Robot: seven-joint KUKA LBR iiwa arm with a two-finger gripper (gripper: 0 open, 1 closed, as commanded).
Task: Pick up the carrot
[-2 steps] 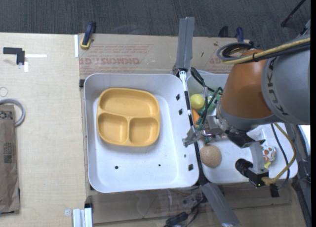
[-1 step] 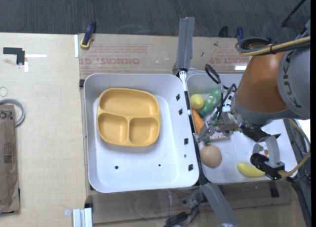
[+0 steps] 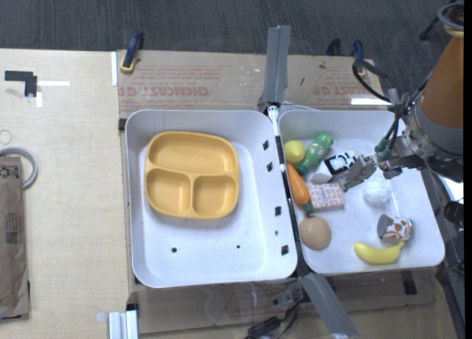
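**Gripper over the right bin, carrot against the left wall**

Whether the jaws of the grey two-finger gripper (image 3: 354, 174) are spread or closed cannot be told. It hovers above a pink patterned packet (image 3: 326, 196). Just left, the slim orange carrot (image 3: 298, 185) lies along the shallow white right bin's (image 3: 424, 253) left wall, below a yellow lemon (image 3: 294, 152).

Glossy plastic tray (image 3: 193, 175); matt cardboard (image 3: 199, 83) behind bins.
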